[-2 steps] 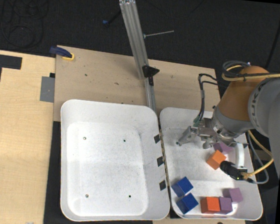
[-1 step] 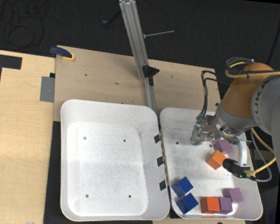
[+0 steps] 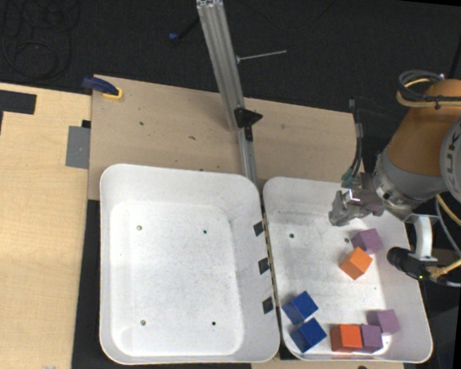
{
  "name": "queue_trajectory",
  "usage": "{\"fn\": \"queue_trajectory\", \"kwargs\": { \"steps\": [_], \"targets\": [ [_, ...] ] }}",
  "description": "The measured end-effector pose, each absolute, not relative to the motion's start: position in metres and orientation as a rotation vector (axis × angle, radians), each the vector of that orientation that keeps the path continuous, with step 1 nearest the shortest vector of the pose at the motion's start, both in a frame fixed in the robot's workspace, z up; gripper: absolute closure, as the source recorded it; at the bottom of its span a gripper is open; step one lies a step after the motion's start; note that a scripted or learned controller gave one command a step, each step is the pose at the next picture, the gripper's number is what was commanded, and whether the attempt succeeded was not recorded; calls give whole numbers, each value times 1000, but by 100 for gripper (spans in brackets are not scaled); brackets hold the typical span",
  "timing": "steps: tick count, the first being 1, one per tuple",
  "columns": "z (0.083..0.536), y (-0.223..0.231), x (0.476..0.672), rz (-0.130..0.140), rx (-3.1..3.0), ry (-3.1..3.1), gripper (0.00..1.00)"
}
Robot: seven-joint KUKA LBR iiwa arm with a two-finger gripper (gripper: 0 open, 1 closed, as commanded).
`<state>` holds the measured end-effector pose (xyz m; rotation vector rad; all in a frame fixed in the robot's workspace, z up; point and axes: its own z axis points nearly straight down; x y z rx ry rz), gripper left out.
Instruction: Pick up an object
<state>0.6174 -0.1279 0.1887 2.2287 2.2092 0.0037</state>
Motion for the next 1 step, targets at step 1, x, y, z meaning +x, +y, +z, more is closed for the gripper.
{"fn": "queue_trajectory", "kwargs": {
  "steps": [1],
  "targets": [
    [215,-129,618,1,2227,2215,100]
  ]
}}
